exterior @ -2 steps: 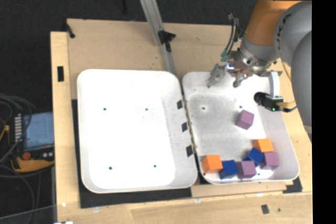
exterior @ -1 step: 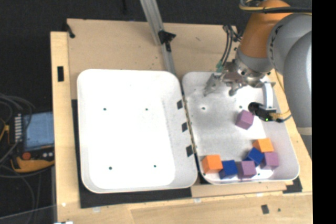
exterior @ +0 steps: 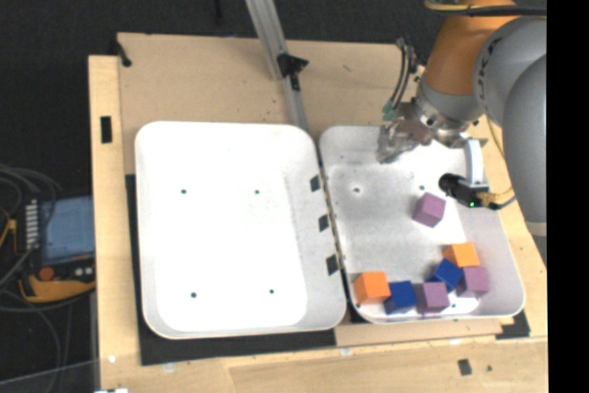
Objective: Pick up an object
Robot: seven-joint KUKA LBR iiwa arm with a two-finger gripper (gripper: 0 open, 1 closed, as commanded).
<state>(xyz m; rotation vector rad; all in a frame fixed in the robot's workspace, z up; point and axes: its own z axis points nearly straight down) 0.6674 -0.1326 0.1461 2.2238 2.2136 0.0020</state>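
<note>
No readable labels or writing anywhere at this resolution.

Gripper (exterior: 398, 143) sits over the back edge of the right bin (exterior: 368, 225), low and near the bin's top-left part. Can't tell how its fingers stand, they blur into a grey blob. Nothing visibly between them.

Blocks all in the right bin:
- purple cube (exterior: 429, 210) alone mid-bin, well apart from the gripper, tilted a bit
- orange cube (exterior: 372, 286) at the front edge, blue cube (exterior: 401, 296) touching it on the right
- second purple cube (exterior: 433, 296) just beside that blue one
- cluster at front right: orange block (exterior: 461, 254), blue block (exterior: 448, 273), purple block (exterior: 476, 280), packed tight, touching or overlapping, edges hard to separate

Left bin (exterior: 230, 225) shows four small dark dots on its floor.

Around: metal rail (exterior: 267, 23) runs diagonally from the top down to the gap between the bins, with a black clamp partway. Black clips along the seam between bins. A small black fitting with a green light (exterior: 465, 190) hangs below the wrist. Left of the bench, a blue box (exterior: 66, 230) with cables and a yellow-black pendant, partly cut off.

Arm body is cut off at right.
</note>
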